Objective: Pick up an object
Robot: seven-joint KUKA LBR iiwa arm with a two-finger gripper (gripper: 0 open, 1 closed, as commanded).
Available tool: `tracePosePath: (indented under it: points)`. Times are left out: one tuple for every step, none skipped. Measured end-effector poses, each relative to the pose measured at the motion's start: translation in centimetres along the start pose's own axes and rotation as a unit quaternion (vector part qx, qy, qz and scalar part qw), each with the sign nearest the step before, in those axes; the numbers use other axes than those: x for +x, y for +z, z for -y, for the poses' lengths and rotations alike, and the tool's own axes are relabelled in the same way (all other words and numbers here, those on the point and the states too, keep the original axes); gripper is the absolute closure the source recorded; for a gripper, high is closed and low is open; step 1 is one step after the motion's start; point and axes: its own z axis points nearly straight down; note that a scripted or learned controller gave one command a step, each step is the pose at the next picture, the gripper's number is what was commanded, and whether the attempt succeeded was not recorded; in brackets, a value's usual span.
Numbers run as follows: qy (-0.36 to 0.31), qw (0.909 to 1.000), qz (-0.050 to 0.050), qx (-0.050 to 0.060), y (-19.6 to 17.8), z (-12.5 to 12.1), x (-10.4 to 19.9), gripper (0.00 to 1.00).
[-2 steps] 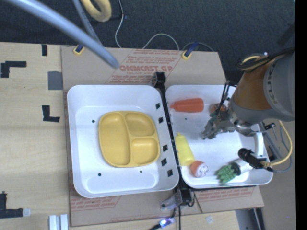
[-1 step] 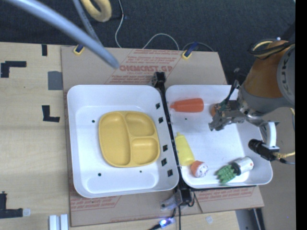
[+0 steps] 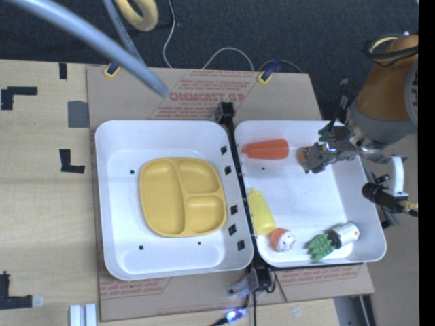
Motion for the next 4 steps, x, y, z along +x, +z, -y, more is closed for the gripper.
tracePosePath:
  points:
    - [0.0,1.0,0.0,0.001,-2.0,-0.1,0.0,1.0]
    - [-0.002,1.0,-0.001,0.003,-1.6,-0.3,5.8,1.0]
    - [-0.002,1.0,-0.001,0.002,-1.9,-2.3,10.4,1.0]
    - [-0.003,1.0,-0.001,0.002,-2.4,-3.2,16.1,1.0]
